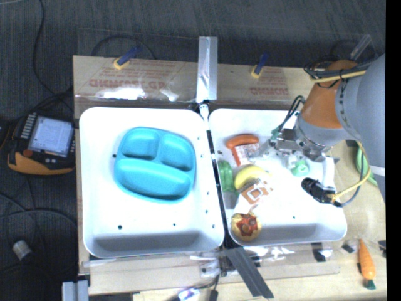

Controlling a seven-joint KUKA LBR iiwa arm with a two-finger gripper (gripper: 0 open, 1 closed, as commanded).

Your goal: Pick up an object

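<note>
Currently gripper [294, 157] sits low in right bin [326, 227]; finger state unclear. Arm should centre over green piece [299, 166] before lifting.

Bright, even light falls from above. The white bins [150, 243] nearly wash out, and glare streaks the plastic sheet [135, 88] behind them. Shadows are soft and short. The dark carpet [37, 30] shows grain; focus is slightly soft throughout.

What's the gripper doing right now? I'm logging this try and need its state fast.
Gripper: low over the right bin, beside a small green object; whether it is open, closed or holding anything cannot be told from this view.
</note>
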